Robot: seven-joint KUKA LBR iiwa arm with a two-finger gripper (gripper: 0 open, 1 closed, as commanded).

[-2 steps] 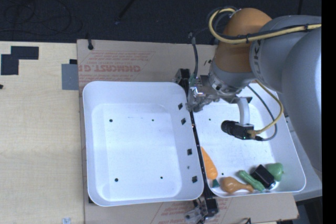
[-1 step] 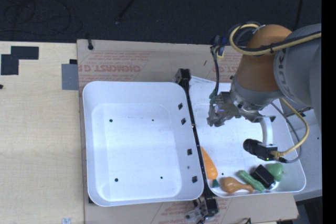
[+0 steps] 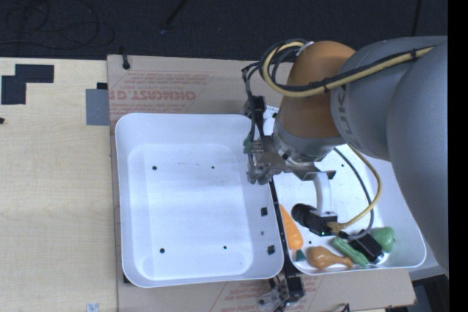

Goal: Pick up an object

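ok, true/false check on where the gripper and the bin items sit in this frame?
1. The orange carrot-shaped piece lies in the right bin, close to the wall next to the left bin. True.
2. A tan piece lies between the orange carrot-shaped piece and the green piece. True.
3. The green piece lies in the left bin. False: it lies in the right bin, near its front right corner.
4. The gripper is at the left bin's far left corner. False: the gripper is by the divide between the two bins.
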